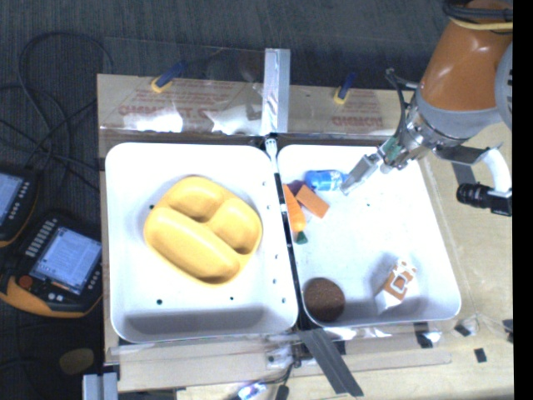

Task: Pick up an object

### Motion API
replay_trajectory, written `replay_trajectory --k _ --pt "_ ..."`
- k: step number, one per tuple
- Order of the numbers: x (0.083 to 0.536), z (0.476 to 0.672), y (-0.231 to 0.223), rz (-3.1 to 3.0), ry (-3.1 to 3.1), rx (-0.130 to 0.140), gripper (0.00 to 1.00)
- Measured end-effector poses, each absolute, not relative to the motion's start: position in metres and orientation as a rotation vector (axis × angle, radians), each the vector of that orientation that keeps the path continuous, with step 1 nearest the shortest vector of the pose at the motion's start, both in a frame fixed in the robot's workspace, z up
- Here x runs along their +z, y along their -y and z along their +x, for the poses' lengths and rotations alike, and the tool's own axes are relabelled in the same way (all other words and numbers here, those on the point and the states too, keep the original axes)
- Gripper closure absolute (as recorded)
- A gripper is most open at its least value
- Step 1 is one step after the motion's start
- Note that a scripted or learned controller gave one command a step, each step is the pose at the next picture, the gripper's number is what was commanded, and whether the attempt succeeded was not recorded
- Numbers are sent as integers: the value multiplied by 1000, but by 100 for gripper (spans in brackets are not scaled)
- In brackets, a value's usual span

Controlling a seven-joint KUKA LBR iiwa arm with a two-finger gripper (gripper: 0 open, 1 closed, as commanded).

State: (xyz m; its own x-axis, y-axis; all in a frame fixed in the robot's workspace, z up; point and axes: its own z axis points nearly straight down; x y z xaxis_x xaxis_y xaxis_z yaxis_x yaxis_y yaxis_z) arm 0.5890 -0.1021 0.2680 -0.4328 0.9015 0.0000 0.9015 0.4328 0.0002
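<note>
1. Because the arm reaches in from the right, its grey and orange body stays outside the bins and leans over the upper right corner of the right bin; this posture brings the tool down at a slant toward the objects near the divider.
2. Inside the left bin lies one big yellow soft object, which takes most of the floor. I judge it too wide for a two-finger grasp.
3. Along the left wall of the right bin sit an orange block and, touching it, a slim orange piece with a dark green end.
4. At the front of this bin rests a brown round object, and near it, apart, a small white and orange piece.
5. Just above the orange block lies a blue object, the probable target.
6. Directly beside the blue object, the gripper points its tip at it. Whether the tip is released or clenched, I cannot tell; nothing is visibly grasped.
</note>
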Motion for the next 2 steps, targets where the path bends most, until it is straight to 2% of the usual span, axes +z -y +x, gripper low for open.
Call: replay_trajectory --k 1,2 --pt "130 598 105 1662 -2668 -1 0" --pt "87 649 119 1783 -2612 -13 0"
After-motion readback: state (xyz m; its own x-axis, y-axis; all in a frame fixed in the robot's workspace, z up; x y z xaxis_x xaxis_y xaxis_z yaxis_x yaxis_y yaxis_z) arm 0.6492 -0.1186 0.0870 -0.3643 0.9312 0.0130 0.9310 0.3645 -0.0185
